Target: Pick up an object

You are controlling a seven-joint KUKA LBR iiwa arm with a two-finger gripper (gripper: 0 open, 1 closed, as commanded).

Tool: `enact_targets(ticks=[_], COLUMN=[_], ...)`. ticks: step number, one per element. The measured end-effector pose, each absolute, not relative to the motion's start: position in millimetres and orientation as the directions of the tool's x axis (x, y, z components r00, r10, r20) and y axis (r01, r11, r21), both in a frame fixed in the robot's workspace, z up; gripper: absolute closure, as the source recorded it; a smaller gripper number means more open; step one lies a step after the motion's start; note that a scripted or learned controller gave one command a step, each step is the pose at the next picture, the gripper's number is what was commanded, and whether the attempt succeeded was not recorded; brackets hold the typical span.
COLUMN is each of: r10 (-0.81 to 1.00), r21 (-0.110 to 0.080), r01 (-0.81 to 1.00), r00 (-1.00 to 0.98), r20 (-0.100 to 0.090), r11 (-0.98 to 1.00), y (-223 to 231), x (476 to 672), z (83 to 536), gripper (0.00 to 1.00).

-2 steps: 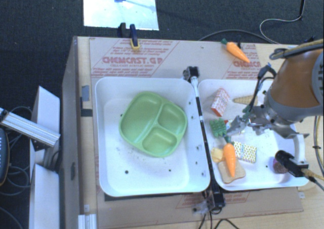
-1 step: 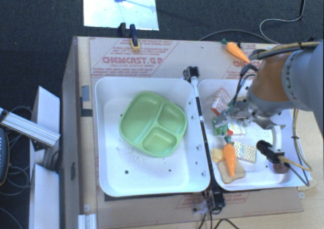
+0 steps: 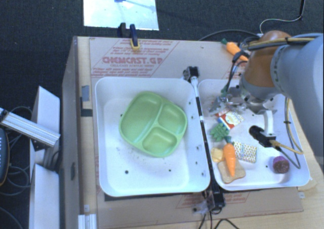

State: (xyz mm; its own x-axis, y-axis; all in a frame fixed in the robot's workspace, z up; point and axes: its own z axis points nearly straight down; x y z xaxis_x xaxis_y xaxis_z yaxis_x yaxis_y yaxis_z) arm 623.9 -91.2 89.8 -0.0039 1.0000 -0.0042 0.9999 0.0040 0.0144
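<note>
Nearest the camera, a toy carrot lies on a tan slab at the front of the right bin, beside a checkered packet, a green toy and a purple ball. Over the bin's back half hangs the gripper, just above a red-and-white packet; whether it is parted or closed I cannot tell. My judgement: the approach is under way, and the next move calls for a straight descent onto one piece, while the green plate sits apart in the left bin.

Grey arm lowered, hand downward
</note>
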Motion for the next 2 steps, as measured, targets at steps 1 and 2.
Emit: enact_targets(ticks=[1,2], r10=[1.000,1.000], r21=[0.021,0.021], r01=[1.000,1.000], r00=[-0.004,-0.004], r20=[-0.006,-0.006], r11=[0.005,0.005], y=[-92.3,-92.2], x=[625.6,625.4], z=[101.9,101.6], gripper=[1.00,0.00])
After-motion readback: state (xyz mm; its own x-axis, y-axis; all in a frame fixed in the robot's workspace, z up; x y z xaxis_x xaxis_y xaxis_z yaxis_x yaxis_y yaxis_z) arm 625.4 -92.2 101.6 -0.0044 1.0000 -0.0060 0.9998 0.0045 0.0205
